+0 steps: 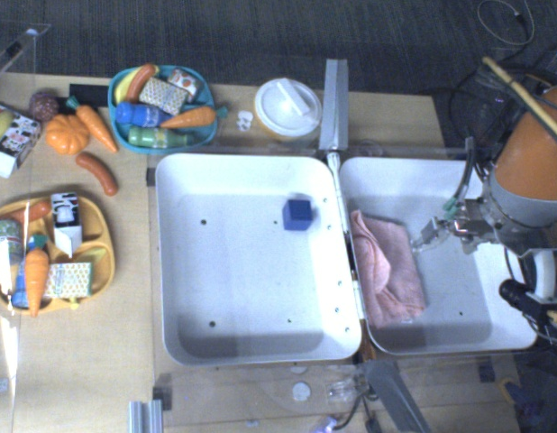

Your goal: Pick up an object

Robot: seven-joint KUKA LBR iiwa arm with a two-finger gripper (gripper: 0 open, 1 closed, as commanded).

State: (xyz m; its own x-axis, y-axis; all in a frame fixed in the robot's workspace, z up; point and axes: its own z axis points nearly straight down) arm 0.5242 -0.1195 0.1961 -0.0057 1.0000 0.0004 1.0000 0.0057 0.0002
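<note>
So there are two white bins side by side on the desk (98, 350). The left bin (242, 332) has a small blue cube (297, 213) sitting toward its far right part, well apart from everything else. The right bin (459, 323) has a pink cloth (387, 264) bunched up along its left wall. The arm (531, 165) comes in from the right, and its hand (433, 233) hangs over the right bin just beside the cloth's right edge. It isn't gripping anything that I can see, and I honestly can't tell its state from this angle. Left of the bins there's a yellow tray (103, 242) and a blue bowl (161, 142) full of toy food, plus a white lid (289, 106) at the far side.
</note>
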